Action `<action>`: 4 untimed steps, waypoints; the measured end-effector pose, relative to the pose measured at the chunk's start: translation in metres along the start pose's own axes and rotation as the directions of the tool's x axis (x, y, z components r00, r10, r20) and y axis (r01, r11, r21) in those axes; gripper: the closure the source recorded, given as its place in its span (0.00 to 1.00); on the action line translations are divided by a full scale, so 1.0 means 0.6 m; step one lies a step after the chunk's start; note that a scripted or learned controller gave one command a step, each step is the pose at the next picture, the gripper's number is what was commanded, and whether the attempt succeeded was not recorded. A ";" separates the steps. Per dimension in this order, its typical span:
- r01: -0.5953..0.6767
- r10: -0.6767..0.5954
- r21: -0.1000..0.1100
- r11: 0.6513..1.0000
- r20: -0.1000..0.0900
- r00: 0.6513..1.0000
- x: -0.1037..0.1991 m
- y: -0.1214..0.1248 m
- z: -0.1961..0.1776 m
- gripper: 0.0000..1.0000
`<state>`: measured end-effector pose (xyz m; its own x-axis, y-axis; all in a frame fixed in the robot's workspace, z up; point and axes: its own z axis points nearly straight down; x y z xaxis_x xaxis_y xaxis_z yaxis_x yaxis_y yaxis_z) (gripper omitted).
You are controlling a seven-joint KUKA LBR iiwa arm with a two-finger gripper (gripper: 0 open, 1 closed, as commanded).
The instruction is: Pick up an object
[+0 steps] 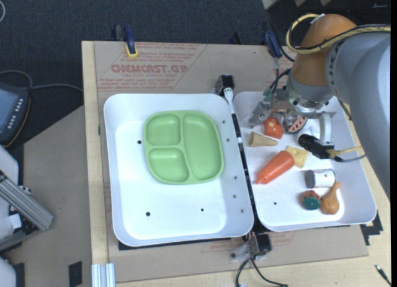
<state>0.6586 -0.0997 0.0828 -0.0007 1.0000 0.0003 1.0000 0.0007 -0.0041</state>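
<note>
A green divided plate point(184, 147) with 3 compartments is lying in the left bin point(124, 205), and nothing is resting on it. In the right bin point(353, 208) several toy foods are lying close together: a pale wedge point(262, 139), an orange carrot point(275, 166) with its long axis running from lower left to upper right, a small white cylinder point(319, 179), and a tan pear-shaped piece point(331, 200) near the front. The gripper point(280, 116) is hanging over the far part of this bin, and a small red-orange piece point(273, 127) is sitting directly under it, at its near side. I cannot tell if it is touching this piece. The pieces are crowded, so a short, straight descent is looking like the need here.
</note>
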 end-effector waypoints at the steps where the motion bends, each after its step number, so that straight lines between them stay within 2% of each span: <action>1: -0.001 0.001 -0.005 1.000 0.001 1.000 0.000 0.002 -0.022 1.00; 2: 0.000 0.000 -0.010 1.000 0.001 1.000 0.003 0.001 -0.095 1.00; 3: 0.001 -0.001 -0.013 1.000 0.002 1.000 0.012 -0.005 -0.198 1.00; 4: 0.000 0.000 -0.010 1.000 0.001 1.000 0.013 -0.004 -0.240 1.00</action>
<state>0.6570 -0.0920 0.2271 -0.0011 1.0000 -0.0010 1.0000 0.0011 0.0054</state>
